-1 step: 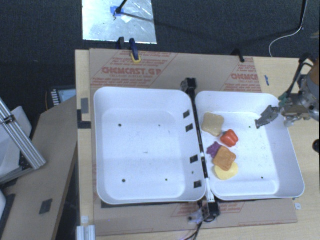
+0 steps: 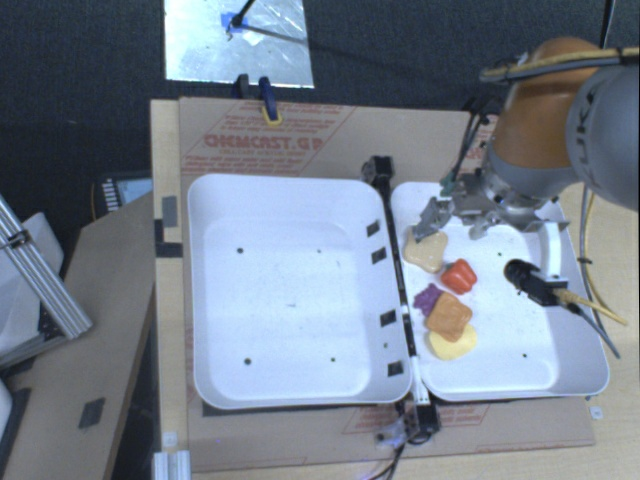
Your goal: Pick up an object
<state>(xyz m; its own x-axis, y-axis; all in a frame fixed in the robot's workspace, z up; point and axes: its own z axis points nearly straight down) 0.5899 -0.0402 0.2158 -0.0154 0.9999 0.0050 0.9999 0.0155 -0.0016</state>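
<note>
Claw (image 2: 458, 220) hangs over the 12 o'clock end of the right bin (image 2: 570, 368); fingers spread apart, nothing between them; nearest thing is the beige piece (image 2: 425, 253), just at 7 o'clock from the claw, under its left finger; red piece (image 2: 460, 276) sits at 6 o'clock, a bit farther; beige looks the likelier pick, needing a short shift toward 7 o'clock, then down.

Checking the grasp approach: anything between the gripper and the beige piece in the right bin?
Nothing visible. The gripper hangs directly over the beige piece's upper edge in the right bin. The red piece lies close at its lower right, beside the path, not across it.
</note>
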